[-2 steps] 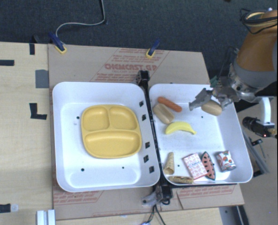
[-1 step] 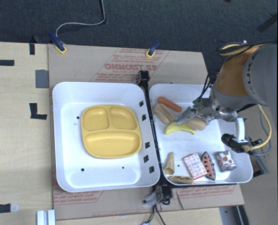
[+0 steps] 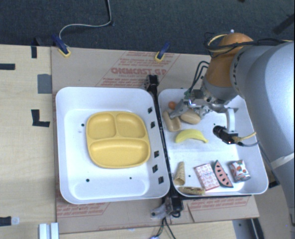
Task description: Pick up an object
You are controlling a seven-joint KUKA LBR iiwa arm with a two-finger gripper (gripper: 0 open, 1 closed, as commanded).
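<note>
While the grey arm with the orange band [image 3: 227,63] reaches in from the right, its gripper [image 3: 187,107] hangs low over the far part of the right white bin [image 3: 251,183], just above a beige potato-like piece [image 3: 190,117]. I cannot tell whether the fingers are open or closed.

This bin holds one yellow banana [image 3: 191,136], one tan roll [image 3: 170,121], one small cone [image 3: 179,171], one pink patterned packet [image 3: 206,176], one watermelon slice [image 3: 223,174] and one strawberry carton [image 3: 240,170]. On the left, the other white bin [image 3: 67,133] holds one yellow divided plate [image 3: 118,139].

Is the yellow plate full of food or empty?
Empty. The yellow plate in the left bin shows bare compartments; the toy food lies in the right bin.
</note>
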